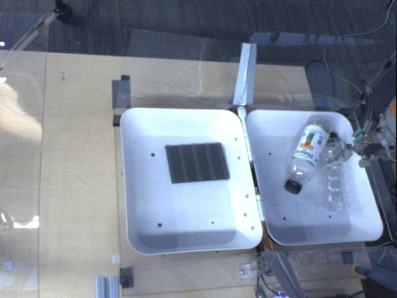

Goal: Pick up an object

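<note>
Lying slantwise in the right-hand bin [372,228], that clear bottle [305,157] looks light, smooth and prone to rolling, best pinched across its labelled middle, with the arm's gripper [358,146] hanging just beside it.

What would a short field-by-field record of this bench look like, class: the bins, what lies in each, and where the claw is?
left bin: holds a dark ribbed mat, lying flat
right bin: holds a clear bottle on its side, dark cap toward the near edge; a clear plastic item lies beside it, kind unclear
claw: at the right bin's right rim, beside the bottle, nothing seen between its fingers
</note>
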